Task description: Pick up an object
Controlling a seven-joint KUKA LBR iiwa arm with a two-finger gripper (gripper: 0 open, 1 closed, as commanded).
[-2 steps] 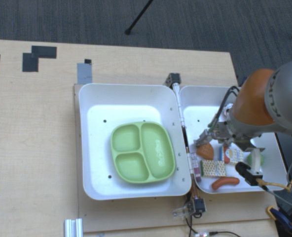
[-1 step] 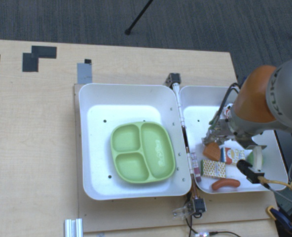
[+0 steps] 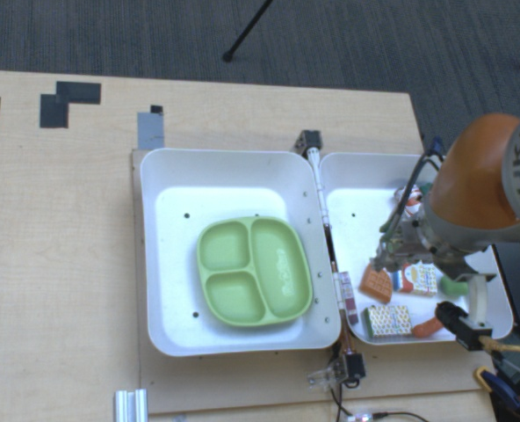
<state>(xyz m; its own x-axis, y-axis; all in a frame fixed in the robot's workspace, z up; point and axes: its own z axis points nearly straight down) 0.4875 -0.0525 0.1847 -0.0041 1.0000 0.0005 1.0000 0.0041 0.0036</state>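
Pale green three-compartment plastic plate (image 3: 255, 271); two shallow white plastic bins (image 3: 163, 262); orange waffle-patterned square block (image 3: 376, 284); white box with multicoloured speckles (image 3: 389, 320); red-orange elongated piece (image 3: 427, 328); light tan wooden bench (image 3: 58, 262).

Light wooden desk (image 3: 58, 236) carries two white bins. Left bin (image 3: 168, 236) holds green three-compartment plate (image 3: 254, 272), lying flat near its front. Black tape patches (image 3: 67, 102) on desk's far left. Grey carpet (image 3: 155, 16) beyond, dark tripod leg (image 3: 258, 18) crossing it.
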